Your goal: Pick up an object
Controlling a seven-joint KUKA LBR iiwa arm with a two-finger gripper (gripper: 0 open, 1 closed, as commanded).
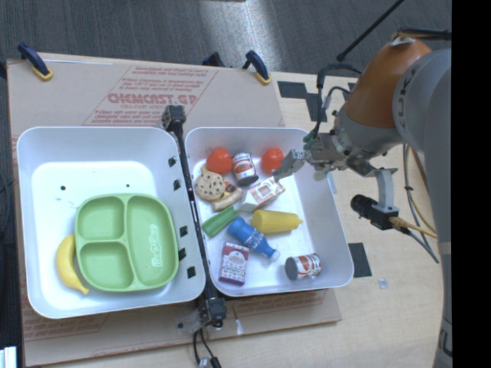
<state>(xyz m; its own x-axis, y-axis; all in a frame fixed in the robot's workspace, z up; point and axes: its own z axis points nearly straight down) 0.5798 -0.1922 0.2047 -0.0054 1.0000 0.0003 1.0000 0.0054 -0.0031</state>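
The right bin point(331, 228) holds several toys: a red tomato point(219, 160), a small can point(244, 168), a red ball point(272, 159), a cookie point(208, 185), a small carton point(263, 193), a green cucumber point(221, 221), a yellow bottle point(277, 221), a blue bottle point(252, 239), a red box point(235, 264) and a can lying on its side point(303, 266). My gripper point(294, 162) hangs over the bin's upper right part, just right of the red ball and above the carton. Nothing shows in its grasp.
The left bin point(46, 159) holds a green divided plate point(126, 241) and a yellow banana point(67, 265) at its lower left. A black divider with clips point(184, 198) runs between the bins. Cardboard point(153, 90) lies behind them. The arm's cables point(383, 213) hang right of the bin.
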